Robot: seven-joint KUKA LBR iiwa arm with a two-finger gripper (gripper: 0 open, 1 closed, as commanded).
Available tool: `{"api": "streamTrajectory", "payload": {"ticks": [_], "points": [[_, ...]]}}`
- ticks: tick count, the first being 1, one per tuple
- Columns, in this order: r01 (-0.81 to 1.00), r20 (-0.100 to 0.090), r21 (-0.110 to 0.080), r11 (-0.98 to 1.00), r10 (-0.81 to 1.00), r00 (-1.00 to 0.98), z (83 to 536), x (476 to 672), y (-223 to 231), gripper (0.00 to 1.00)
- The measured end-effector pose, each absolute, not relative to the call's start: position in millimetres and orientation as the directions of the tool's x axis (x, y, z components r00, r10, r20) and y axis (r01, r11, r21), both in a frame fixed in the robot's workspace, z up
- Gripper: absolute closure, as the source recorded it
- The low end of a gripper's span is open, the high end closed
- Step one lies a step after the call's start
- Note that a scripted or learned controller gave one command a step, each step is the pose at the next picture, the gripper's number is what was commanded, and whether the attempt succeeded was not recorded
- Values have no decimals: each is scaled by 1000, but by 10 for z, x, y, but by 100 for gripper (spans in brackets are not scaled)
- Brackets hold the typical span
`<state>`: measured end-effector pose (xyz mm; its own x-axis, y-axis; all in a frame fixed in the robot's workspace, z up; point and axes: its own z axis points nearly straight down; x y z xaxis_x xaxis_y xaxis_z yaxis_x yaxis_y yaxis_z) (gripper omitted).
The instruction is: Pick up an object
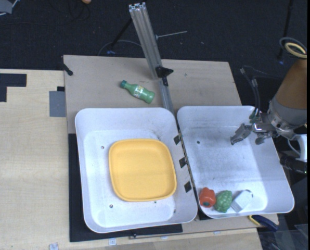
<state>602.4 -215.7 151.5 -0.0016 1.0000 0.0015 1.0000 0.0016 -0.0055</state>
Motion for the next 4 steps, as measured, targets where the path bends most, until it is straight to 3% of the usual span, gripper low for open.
{"api": "streamTrajectory", "payload": {"ticks": [1, 2, 4], "points": [[1000, 1, -5, 1, 1000, -1, 984, 6013, -2144, 0], [1000, 0, 0, 1, 1000, -1, 1114, 6025, -2154, 100], [1000, -1, 3, -2, 1000, 2, 2158, 5951, -2217, 100]]}}
